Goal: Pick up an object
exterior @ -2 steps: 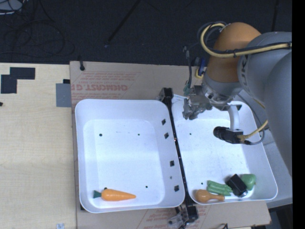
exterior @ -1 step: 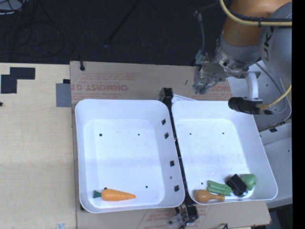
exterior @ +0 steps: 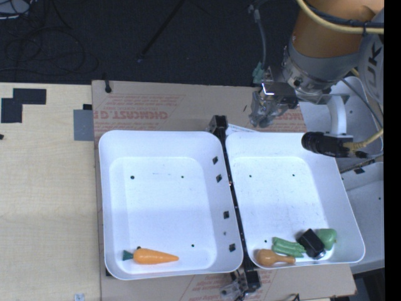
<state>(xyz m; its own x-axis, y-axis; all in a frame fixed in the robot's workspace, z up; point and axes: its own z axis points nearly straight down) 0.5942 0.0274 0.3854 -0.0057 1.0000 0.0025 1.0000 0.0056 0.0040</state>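
The metal two-finger claw (exterior: 265,114) hangs above the far rim of the right shallow white plastic bin (exterior: 294,187); I cannot tell its state. Well below it lie a green plastic bean pod (exterior: 287,246), a tan pear-shaped toy (exterior: 273,258), and a black block (exterior: 311,242). Down-left, an orange plastic carrot (exterior: 154,256).

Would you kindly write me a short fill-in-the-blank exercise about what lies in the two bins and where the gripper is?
1. The toy carrot lies alone in the ____ bin in the camera view.
2. The black block rests in the right bin, in its near ____ corner.
3. The orange gourd-shaped toy lies just in front of the ____ bean pod.
4. The gripper hangs beyond the ____ rim of the right bin.

Missing words: left; right; green; far
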